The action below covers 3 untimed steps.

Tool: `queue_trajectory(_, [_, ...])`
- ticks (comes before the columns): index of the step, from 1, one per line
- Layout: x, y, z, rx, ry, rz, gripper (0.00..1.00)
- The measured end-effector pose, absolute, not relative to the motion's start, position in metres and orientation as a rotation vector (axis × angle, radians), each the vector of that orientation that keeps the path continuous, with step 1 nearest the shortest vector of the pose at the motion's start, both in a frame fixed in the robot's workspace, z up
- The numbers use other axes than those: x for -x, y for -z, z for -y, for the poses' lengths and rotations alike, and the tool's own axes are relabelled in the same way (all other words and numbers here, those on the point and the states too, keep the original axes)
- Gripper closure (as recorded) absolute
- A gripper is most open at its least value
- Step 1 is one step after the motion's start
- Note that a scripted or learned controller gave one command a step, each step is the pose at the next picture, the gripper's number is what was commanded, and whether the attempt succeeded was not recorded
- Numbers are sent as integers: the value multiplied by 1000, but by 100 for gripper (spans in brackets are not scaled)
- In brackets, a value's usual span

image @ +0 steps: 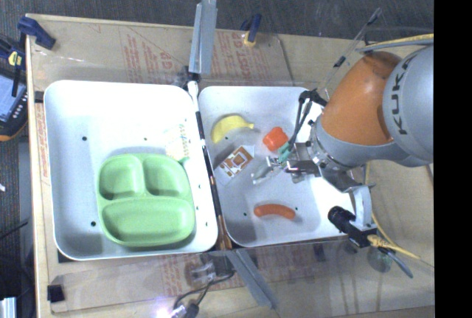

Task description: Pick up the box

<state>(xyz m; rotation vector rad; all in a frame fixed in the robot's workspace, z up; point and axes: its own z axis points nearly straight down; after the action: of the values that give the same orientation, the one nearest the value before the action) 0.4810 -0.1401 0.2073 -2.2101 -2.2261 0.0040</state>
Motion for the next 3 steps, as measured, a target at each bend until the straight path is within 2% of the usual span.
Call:
queue_trajectory(1, [-496, -97, 150, 2105, -6, 2324, 0])
queue_trajectory(2, [-551, -92, 146, 1956, -1, 2457, 0])
queue_trajectory(3, [-599, -114, 211, 2014, 0, 2411, 0])
